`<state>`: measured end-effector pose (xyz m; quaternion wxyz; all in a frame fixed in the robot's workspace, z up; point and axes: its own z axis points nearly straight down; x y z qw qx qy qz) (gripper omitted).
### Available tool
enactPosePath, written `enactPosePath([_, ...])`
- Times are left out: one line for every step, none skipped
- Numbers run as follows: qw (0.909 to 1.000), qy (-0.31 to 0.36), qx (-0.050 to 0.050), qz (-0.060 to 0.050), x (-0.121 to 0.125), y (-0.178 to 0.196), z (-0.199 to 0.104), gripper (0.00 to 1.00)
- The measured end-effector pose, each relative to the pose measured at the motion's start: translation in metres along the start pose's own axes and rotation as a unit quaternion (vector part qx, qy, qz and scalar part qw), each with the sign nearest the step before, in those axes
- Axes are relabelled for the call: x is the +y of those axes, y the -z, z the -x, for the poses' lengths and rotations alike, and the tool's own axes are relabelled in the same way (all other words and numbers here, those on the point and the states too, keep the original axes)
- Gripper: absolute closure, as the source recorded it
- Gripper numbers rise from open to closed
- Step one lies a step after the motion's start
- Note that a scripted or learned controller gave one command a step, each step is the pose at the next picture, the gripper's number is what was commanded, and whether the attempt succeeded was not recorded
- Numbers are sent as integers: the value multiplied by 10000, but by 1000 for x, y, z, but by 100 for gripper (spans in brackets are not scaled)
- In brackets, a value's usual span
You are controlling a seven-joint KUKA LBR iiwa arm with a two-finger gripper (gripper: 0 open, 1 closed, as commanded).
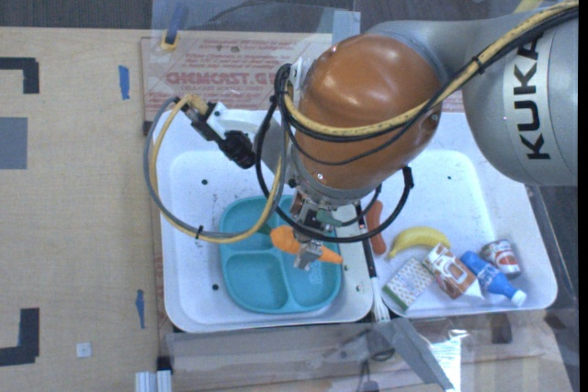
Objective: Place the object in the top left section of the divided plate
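The orange carrot [308, 248], likely a light, stiff, slick plastic toy best pinched across its thick middle, lies over the teal divided plate [262, 285] in the left bin, seemingly clamped by the narrow end effector [306, 254].

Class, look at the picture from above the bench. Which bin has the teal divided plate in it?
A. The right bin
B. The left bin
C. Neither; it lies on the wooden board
B: the teal divided plate lies in the left bin, while the banana and the small packages lie in the right bin.
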<state>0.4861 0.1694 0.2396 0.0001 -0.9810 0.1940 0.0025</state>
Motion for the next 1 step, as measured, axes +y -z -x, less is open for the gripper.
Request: enactPosePath([9957,923,-7,6,63,-32,-56,100])
